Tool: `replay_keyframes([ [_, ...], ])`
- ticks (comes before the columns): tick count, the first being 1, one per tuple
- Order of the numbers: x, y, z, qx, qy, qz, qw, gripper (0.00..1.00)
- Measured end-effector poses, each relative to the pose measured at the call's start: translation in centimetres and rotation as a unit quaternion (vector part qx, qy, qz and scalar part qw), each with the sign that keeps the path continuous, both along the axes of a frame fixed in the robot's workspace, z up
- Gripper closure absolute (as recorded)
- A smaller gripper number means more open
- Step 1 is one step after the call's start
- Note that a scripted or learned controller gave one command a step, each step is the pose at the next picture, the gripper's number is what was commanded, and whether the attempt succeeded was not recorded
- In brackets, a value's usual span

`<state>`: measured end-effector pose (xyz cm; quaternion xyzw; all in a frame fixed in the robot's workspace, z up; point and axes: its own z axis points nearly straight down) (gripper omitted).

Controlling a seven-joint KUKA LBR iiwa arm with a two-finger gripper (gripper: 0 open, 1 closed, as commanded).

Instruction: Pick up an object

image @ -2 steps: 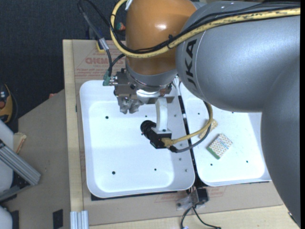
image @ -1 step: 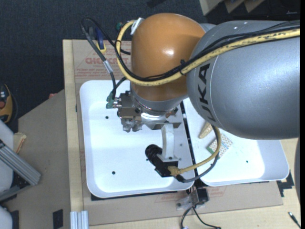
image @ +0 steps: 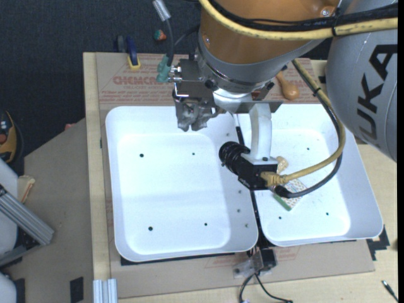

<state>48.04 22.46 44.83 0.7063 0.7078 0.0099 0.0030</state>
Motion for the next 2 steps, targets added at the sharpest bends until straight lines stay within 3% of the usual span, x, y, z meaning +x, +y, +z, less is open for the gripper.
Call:
replay_keyframes([
  [1, 2.3, -0.1, -13.0, -0.0082, 0.016, -0.002, 0.9998, 1.00],
  [2, 2.4, 0.0, -11.2, -0.0044, 0.008, -0.002, 1.0000, 1.00],
])
